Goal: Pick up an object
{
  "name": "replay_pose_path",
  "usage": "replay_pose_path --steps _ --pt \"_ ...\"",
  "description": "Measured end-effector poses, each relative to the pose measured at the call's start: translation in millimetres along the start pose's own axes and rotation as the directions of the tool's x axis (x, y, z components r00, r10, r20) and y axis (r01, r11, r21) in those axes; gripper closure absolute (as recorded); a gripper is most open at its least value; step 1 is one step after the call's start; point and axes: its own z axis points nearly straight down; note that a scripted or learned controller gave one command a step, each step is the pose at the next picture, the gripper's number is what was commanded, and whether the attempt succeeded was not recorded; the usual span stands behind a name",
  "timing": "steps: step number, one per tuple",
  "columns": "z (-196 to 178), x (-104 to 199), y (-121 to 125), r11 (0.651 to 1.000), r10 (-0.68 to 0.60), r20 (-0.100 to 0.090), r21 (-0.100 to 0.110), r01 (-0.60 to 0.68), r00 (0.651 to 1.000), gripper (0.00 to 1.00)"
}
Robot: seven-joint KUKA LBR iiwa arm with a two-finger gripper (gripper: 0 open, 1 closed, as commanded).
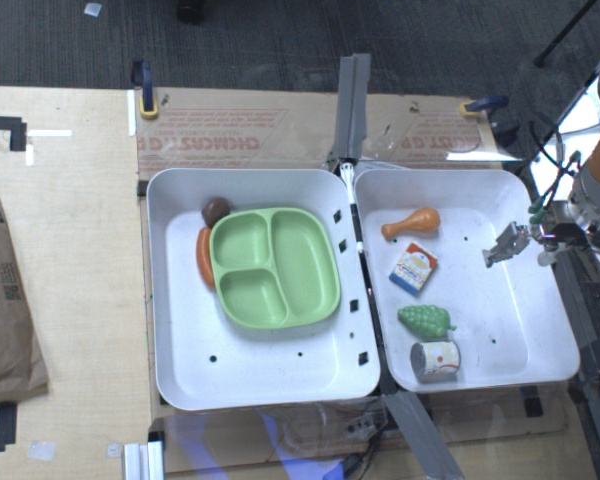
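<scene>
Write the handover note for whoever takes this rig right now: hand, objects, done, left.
Hand: over the right bin, near its right wall, nothing seen between its fingers.
Right bin: toy drumstick at the top, small carton below it, green grape bunch, then a can on its side at the bottom.
Left bin: green divided plate, with an orange piece and a brown ball tucked against its left edge.
Done: nothing lifted.
Left: pick up one object; those in the right bin lie closest.

Beside the gripper (507,242), on the bin floor, we note four things: an orange drumstick (412,224) farthest up, a small carton (414,268) lying flat, a green bumpy toy (424,319), and a can (435,360) on its side farthest off.
</scene>
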Motion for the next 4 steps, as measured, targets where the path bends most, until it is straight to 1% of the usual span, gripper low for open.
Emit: replay_pose_path --steps 1,2,3,4 --pt "49.7 34.4 68.3 0.998 0.059 0.001 -0.001 -0.059 0.998 0.00" --pt "119.2 87.6 133.1 0.994 -0.105 0.002 -0.003 0.105 0.994 0.00" --pt "29.1 91.4 91.0 0.994 -0.110 0.002 -0.003 0.110 0.994 0.00" --pt "84.4 87.0 32.5 0.973 -0.232 0.000 0.000 0.232 0.973 0.00"
